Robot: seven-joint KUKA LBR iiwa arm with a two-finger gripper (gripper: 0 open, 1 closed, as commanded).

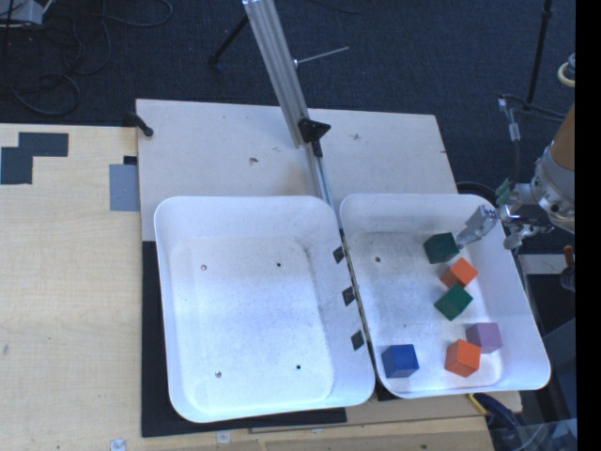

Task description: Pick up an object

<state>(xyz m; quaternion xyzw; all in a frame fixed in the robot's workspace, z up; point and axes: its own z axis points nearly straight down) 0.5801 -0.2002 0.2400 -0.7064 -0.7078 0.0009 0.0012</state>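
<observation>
Camera view: my gripper (495, 225) hovers over the right bin's (413, 209) far right rim; I cannot tell my jaws' state. A dark green cube (439, 247) lies just beside my fingertip, an orange cube (459, 272) next beyond it, untouched.

left bin (188, 252): open floor | right bin (394, 238): blocks (460, 303) crowd right side, left strip free

text: none legible | labels: none | numbers: none
</observation>
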